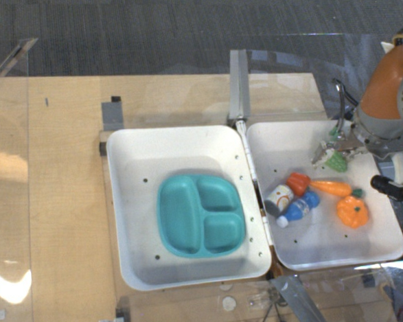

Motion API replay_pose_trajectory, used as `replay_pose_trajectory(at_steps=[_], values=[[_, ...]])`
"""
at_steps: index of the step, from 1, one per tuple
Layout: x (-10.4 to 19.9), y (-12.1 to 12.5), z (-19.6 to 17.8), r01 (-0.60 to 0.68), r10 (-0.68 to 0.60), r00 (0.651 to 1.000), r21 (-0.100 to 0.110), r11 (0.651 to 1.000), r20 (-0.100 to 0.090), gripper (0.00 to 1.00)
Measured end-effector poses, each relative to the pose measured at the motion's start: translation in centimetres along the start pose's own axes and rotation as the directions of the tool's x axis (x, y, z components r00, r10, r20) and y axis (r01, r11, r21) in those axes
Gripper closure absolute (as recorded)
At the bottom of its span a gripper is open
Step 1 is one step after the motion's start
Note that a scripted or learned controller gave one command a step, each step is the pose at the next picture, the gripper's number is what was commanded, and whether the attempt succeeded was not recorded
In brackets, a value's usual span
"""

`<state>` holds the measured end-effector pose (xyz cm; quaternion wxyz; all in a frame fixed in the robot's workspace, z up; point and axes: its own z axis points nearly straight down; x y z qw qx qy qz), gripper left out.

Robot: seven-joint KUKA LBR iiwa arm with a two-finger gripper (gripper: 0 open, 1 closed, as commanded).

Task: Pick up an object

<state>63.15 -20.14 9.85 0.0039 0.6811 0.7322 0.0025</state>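
Observation:
My gripper (336, 149) hangs over the far part of the right bin (332, 251), reaching in from the right below the orange wrist band. A small green object (336, 160) sits directly under it, touching or nearly touching its metal tip. Whether the green object is gripped I cannot tell. Closer to the front lie an orange carrot (332, 187), a round orange fruit with a green stem (352, 212), a red piece (299, 182), a blue bottle (300, 208) and a white and brown bottle (280, 198).
The left bin (135, 196) holds a teal divided plate (200, 214). A grey rail (238, 85) runs between the bins at the back. A black part of the arm (392, 187) overhangs the right bin's right edge. Wooden bench surface lies to the left.

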Motion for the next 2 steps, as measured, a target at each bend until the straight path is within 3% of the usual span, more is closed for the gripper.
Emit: replay_pose_trajectory(at_steps=[1,2], values=[[0.2,0.3,-1.3,0.005,-0.005,1.0,-0.007,1.0,0.002,1.0],[8.9,4.1,-8.8,-0.03,0.03,1.0,0.0,1.0,-0.002,1.0]])
